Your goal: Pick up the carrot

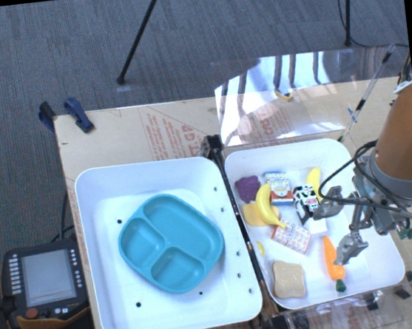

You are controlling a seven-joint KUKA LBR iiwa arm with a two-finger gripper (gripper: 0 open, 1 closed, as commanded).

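The counter [143, 134] is a brown board with red printed markings, sitting over dark grey carpet. Two shallow white bins sit side by side right on it: the left bin [96, 211] and the right bin [338, 147], touching along their inner edges. Up at the far left corner there's a blue clamp [77, 114] and a black clamp [45, 114].

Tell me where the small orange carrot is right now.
The small orange carrot lies in the right white bin, near its front right corner, between the slice of toast and the gripper just beside it.
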